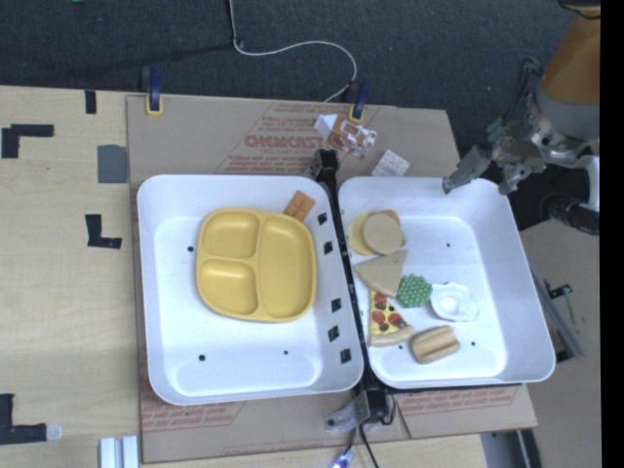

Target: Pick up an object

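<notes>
The toy food lies in the right bin (487,359), all on its left side. A round bun (378,232) is at the top of the group. Just below it is a tan wedge (384,271). A green bumpy piece (413,291) touches the wedge at its 4 o'clock. A white egg (452,302) sits just beside the green piece, at its 3 o'clock. A pizza slice (386,320) lies below the wedge, near the wall between the bins. A hot dog bun (435,343) lies at 4 o'clock from the pizza slice.

The end effector (480,170) is up at 1 o'clock from the food, over the top rim of the right bin. It is well apart from every piece and holds nothing. I cannot tell how it is set, spread or pressed together.

The left bin (166,359) holds a yellow plate (257,263) with three parts. A small brown cracker (299,205) lies just off the plate at its 1 o'clock. Both bins rest on a cardboard sheet (195,135) on the desk (58,291). A white cable (292,47) runs across the top.
</notes>
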You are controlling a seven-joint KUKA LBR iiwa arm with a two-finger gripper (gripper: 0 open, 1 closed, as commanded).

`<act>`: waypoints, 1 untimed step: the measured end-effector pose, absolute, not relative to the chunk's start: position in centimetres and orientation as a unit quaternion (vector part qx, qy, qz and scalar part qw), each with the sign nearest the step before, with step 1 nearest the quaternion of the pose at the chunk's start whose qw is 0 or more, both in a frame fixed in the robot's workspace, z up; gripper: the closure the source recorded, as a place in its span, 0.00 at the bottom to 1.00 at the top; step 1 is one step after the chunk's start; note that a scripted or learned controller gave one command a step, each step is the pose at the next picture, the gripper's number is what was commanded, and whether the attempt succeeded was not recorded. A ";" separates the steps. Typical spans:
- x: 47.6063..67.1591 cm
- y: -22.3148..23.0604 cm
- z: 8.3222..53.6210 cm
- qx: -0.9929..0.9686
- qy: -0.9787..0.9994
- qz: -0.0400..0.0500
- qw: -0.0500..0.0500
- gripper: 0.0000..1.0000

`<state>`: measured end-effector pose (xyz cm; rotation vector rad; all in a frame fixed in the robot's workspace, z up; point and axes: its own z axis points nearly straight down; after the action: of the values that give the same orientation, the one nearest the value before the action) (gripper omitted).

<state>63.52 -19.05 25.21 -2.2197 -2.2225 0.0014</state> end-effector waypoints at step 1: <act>58.4 -13.2 10.4 -0.706 -0.708 0.004 0.009 0.00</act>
<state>58.42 -13.21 10.39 -2.2055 -2.2113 0.0138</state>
